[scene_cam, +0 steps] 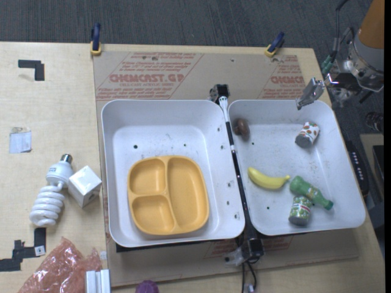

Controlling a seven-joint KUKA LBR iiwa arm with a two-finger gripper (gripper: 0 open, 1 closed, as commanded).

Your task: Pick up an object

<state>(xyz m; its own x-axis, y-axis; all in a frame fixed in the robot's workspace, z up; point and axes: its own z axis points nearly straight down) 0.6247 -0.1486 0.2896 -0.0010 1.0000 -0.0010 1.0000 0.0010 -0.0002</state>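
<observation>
Nothing is picked up yet. The gripper (313,93) hangs over the far edge of the right bin (342,157), its fingers seemingly spread and bare, though small in view. The banana (267,179), green bottle (311,193) and two cans lie untouched below.

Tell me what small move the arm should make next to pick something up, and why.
Probably lower the end effector a little toward the small can lying in the right bin. The end effector sits above that bin's far right corner, holding nothing, and the can is the nearest object, lying apart from the banana and green bottle.
</observation>
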